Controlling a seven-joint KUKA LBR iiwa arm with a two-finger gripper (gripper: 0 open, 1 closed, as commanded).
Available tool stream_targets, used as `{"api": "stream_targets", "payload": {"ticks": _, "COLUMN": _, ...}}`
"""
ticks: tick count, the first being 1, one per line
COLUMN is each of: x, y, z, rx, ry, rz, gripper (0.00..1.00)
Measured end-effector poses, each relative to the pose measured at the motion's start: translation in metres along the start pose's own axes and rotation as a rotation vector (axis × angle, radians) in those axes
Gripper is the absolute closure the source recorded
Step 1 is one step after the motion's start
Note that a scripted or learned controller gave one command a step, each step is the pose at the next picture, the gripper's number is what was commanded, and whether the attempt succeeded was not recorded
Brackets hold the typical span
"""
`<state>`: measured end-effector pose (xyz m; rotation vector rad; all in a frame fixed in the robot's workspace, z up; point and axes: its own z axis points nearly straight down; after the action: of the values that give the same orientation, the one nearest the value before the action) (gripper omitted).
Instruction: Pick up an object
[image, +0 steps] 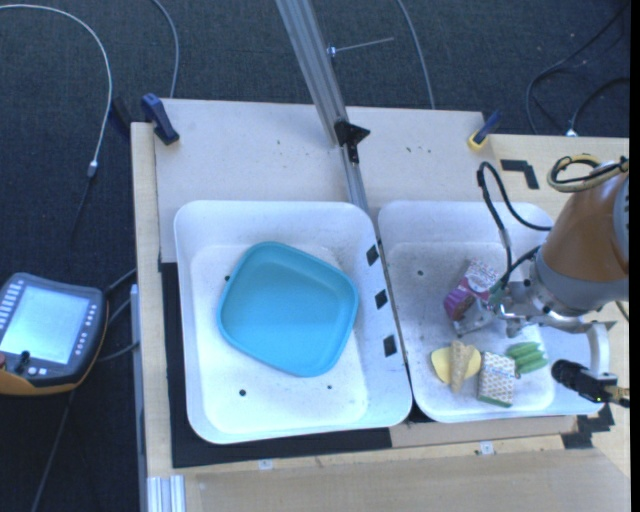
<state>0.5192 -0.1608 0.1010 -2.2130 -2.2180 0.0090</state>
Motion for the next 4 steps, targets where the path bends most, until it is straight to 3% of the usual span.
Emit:
{"api": "stream_targets", "payload": {"ticks": 1, "x": 0.0, "y": 0.001, "z": -0.01, "rx": 0.0, "ry": -0.001, "rz": -0.002, "gripper": 1.0}}
{"api": "stream_targets", "payload": {"ticks": 2, "x": 0.006, "y": 0.0, "z": -0.068, "rx": -0.009, "ry": -0.002, "rz": -0.001, "gripper": 1.0}}
{"api": "stream_targets", "payload": {"ticks": 4, "x": 0.007, "y": -0.002, "z": -0.132, "rx": -0.007, "ry": -0.002, "rz": 0.0, "gripper": 1.0}}
